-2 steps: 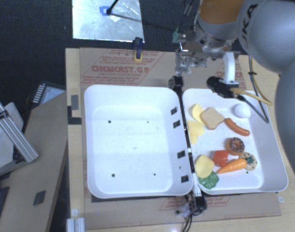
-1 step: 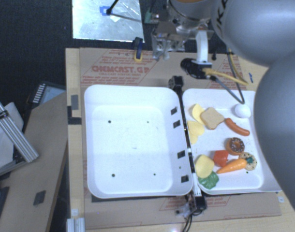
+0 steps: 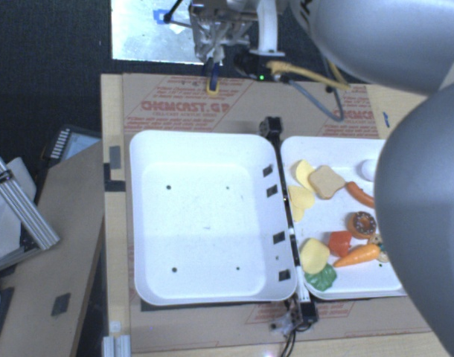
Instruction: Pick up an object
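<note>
- As it reaches in from the right, the big grey arm [image 3: 391, 28] covers the top and right of the view and hides part of one bin.
- A brown cardboard sheet [image 3: 182, 106] with red writing lies flat under both bins.
- The left bin [image 3: 205, 222] is white and sits in the middle of the view.
- The right bin [image 3: 339, 153] touches the left bin along a row of black clips. The arm hides its far right side.
- The gripper [image 3: 212, 58] hangs at the top of the view, past the far edge of the left bin, well apart from the toy food. I cannot tell if it is open or closed. A small blue and yellow bit shows at its tip, and I cannot tell what it is.
- The toy food, the things to pick up, lies in the right bin:
- a tan bread slice [image 3: 328, 182] near the far end,
- an orange carrot [image 3: 356, 255] at the near end,
- a yellow lump [image 3: 314, 255] just beside the carrot,
- a red piece [image 3: 340, 242] touching the carrot,
- a green piece [image 3: 324, 277] in the near corner,
- a round brown thing [image 3: 361, 222] in the middle.
</note>
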{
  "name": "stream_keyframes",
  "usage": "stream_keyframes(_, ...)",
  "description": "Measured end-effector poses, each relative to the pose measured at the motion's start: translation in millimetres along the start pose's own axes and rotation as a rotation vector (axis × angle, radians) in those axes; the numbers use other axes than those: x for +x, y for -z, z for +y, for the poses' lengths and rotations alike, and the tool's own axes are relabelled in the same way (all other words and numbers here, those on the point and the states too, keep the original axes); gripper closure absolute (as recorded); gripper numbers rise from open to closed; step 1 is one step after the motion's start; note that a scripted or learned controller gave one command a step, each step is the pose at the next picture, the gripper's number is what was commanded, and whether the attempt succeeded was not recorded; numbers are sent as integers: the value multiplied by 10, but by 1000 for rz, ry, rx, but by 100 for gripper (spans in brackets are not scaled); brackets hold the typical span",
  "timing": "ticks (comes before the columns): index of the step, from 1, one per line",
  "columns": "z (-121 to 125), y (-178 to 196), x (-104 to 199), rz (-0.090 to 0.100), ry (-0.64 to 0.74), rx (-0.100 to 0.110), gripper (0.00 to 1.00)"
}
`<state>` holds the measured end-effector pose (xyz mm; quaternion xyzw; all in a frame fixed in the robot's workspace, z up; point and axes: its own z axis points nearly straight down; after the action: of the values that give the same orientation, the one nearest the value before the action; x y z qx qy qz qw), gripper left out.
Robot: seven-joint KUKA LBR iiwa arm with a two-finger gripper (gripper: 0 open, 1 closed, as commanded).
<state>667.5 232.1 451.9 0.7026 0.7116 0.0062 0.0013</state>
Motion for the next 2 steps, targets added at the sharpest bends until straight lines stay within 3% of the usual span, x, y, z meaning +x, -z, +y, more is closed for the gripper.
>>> stream_keyframes(2, 15, 748, 26, -5, -6, 5, 100)
